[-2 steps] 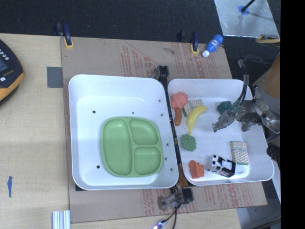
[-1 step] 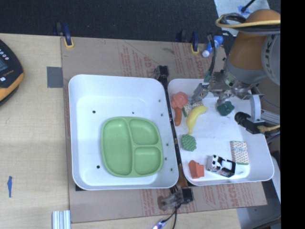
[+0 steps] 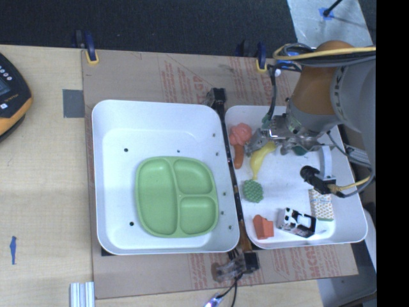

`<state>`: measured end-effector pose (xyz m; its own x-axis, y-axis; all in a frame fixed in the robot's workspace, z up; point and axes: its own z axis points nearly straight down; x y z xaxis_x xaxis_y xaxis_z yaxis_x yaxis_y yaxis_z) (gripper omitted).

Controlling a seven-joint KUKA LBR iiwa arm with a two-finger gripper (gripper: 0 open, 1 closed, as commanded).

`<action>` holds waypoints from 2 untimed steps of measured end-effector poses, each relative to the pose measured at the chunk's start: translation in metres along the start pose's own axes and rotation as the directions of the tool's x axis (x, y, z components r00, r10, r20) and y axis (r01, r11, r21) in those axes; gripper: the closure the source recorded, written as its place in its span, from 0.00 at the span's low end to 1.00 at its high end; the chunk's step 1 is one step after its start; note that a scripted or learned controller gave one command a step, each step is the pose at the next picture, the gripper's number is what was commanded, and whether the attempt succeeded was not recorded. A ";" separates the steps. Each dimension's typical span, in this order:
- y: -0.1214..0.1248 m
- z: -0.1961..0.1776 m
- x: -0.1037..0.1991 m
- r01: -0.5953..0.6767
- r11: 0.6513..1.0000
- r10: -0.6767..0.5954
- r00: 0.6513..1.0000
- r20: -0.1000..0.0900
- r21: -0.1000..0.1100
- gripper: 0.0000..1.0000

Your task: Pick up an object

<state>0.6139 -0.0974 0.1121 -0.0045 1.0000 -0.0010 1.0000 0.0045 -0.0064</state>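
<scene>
Light wood worktop [image 3: 45,190], brown cardboard sheet [image 3: 160,75] laid over it, held at far edge by blue-and-yellow clamps [image 3: 89,48]. Grey tape patch [image 3: 73,103] left of sheet. Yellow-black device [image 3: 11,101] at left edge. Dark carpet floor [image 3: 140,8] beyond worktop; pale sheet [image 3: 326,11] on floor top right.

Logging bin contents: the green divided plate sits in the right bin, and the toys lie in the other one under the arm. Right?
Not quite. The camera view shows the green divided plate in the left bin; the toys lie in the right bin, under the arm.
</scene>
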 end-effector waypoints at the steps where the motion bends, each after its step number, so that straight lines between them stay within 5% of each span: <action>1: -0.098 0.022 0.003 0.000 1.000 0.000 1.000 -0.002 0.000 0.00; 2: -0.002 0.020 -0.006 -0.001 1.000 0.001 1.000 -0.001 -0.004 0.00</action>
<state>0.6118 -0.1032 0.0922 -0.0036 1.0000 -0.0005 1.0000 0.0036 -0.0019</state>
